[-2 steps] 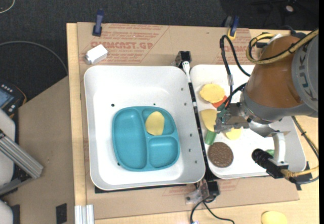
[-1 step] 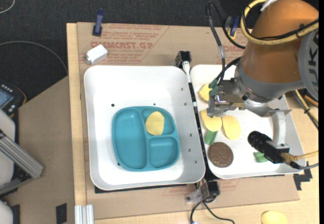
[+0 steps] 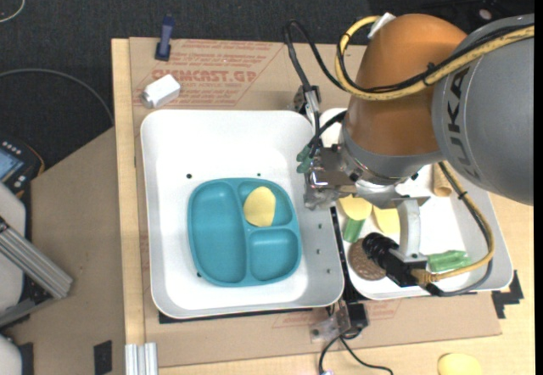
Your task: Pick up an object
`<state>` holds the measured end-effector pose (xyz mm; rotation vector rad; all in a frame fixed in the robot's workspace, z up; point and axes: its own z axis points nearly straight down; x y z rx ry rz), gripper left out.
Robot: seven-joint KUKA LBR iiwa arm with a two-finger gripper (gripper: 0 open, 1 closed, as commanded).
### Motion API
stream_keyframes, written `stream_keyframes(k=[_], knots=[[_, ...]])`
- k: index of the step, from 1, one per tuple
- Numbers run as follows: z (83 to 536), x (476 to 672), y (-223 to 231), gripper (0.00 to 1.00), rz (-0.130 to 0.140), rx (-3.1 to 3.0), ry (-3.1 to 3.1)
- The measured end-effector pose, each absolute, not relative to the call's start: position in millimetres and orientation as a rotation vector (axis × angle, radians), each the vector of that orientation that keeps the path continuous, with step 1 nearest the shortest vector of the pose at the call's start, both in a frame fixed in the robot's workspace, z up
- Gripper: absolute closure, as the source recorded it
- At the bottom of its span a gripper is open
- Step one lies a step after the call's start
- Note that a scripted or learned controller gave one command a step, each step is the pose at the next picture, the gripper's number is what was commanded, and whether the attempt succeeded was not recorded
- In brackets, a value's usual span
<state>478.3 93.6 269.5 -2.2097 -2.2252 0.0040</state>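
The arm (image 3: 484, 110) is matte grey with black lettering on its casing, and a glossy orange band (image 3: 399, 89) bulges above the wrist. Yellow and black cables (image 3: 407, 68) loop across the orange dome, and a further cable trails below the silver wrist flange (image 3: 339, 174).

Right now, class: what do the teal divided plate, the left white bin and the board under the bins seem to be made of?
Teal divided plate: probably moulded plastic, semi-matte; uniform colour, rounded compartment walls.
Left white bin: likely smooth plastic, possibly coated metal; soft sheen, rounded corners.
Board: looks like cardboard; matte brown with red printed lettering.
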Motion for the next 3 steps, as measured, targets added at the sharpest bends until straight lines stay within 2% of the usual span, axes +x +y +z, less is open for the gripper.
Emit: stream_keyframes(k=[1,2,3], knots=[[179.3,510.7,45.6,1.00,0.015,-2.225,-2.211],[286.0,494.7,48.6,1.00,-0.013,-2.224,-2.227],[413.4,480.1,50.8,1.00,-0.022,-2.225,-2.231]])
